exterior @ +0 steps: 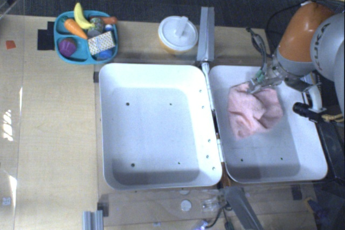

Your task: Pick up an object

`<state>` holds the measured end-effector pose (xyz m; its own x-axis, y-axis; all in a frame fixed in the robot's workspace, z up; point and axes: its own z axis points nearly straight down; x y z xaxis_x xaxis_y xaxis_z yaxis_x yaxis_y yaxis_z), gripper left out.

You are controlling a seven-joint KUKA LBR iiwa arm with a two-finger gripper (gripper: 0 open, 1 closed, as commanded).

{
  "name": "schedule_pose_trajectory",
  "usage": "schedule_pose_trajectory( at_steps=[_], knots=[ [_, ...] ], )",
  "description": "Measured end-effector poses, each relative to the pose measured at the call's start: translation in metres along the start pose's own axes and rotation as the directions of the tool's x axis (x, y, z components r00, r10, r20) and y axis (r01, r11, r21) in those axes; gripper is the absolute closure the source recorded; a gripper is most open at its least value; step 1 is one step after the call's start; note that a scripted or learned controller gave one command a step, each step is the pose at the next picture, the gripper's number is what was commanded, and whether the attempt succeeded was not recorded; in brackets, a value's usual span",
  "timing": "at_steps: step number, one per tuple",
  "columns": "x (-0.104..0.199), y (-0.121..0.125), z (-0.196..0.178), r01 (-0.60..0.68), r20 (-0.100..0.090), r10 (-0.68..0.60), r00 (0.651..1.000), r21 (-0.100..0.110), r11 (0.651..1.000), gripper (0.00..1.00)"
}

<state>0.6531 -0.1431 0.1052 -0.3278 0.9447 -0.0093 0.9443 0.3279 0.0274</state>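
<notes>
Nearest the camera, at the lower edge of the frame, lies the front rim of the two white bins; the left bin (153, 126) fills the centre-left, the right bin (269, 167) the centre-right, both resting on the pale worktop (48, 116); a grey divider bar (205, 35) rises between them toward the upper centre.

Task item: a crumpled pink cloth (253, 107) sits in the upper half of the right bin, near its back wall, well apart from the front rim; no other loose object is visible in either bin.

Arm: the grey arm with its orange band (302, 32) enters from the upper right; the jaws (262, 81) stand at the upper right edge of the cloth, touching or just above its top fold; their small size and dark outline prevent a finding on how far apart they stand; I cannot tell whether fabric lies between them, so no hold is recorded.

Judgement on the step in hand: the grasp appears under way but not confirmed; a sound pick calls for closing on a raised fold rather than a flat patch, pressing deep enough to gather fabric, then lifting straight up; risk noted that soft cloth slips free if only the edge is pinched.

Off-task items: a blue tray (83, 37) of toy food at upper left; a white lidded cup (178, 34) at upper centre.
</notes>
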Motion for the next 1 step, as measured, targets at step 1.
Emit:
schedule_pose_trajectory(
  at_steps=[1],
  knots=[
    [-0.0001,-0.0001,0.0000,0.000,0.000,0.000,1.000,0.000,1.000,0.00]
  ],
)
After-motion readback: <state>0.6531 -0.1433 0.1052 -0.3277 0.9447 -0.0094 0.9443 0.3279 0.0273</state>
